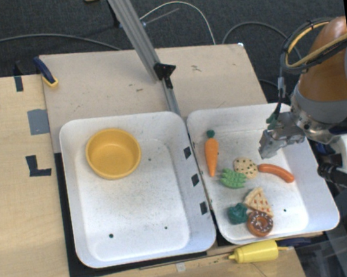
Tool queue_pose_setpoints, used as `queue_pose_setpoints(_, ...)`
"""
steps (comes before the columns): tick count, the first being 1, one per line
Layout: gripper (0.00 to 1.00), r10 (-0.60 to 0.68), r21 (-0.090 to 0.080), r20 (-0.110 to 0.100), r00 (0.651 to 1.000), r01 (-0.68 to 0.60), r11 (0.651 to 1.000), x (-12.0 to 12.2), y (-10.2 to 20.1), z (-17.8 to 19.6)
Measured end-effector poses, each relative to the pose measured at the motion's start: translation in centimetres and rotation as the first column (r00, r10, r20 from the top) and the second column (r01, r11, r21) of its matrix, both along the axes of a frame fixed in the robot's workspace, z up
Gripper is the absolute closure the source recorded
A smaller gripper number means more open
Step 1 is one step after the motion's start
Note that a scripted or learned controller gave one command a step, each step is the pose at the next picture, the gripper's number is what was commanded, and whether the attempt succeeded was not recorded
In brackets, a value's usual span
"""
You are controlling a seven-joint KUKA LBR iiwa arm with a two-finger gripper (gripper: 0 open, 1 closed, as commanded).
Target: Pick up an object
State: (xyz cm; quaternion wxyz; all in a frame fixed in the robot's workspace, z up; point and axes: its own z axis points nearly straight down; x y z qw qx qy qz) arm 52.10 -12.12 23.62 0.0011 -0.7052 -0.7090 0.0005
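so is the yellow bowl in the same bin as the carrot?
No. The yellow bowl sits in the left bin, while the carrot lies in the right bin.

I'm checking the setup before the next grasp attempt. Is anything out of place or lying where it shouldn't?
One thing stands out: the yellow mustard bottle lies on its side on the bench, just outside the front rim of the right bin, while the other toy foods sit inside it. Nothing looks spilled or damaged.

arm: grey kuka arm (324,91) reaching in from the right, orange band above the wrist
gripper: gripper (269,147) low, pointing left and down
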Motion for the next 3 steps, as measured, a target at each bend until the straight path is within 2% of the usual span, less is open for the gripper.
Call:
queue_pose_setpoints(1, 1.00, 0.001, 0.001, -0.002, 1.000, -0.001, 1.000, -0.1, 5.5, -1.3)
queue_pose_setpoints(2, 1.00, 0.002, 0.001, 0.001, 1.000, -0.002, 1.000, -0.1, 10.7, -0.3)
queue_pose_setpoints(3, 1.00, 0.001, 0.000, -0.002, 1.000, -0.001, 1.000, -0.2, 15.8, -1.5)
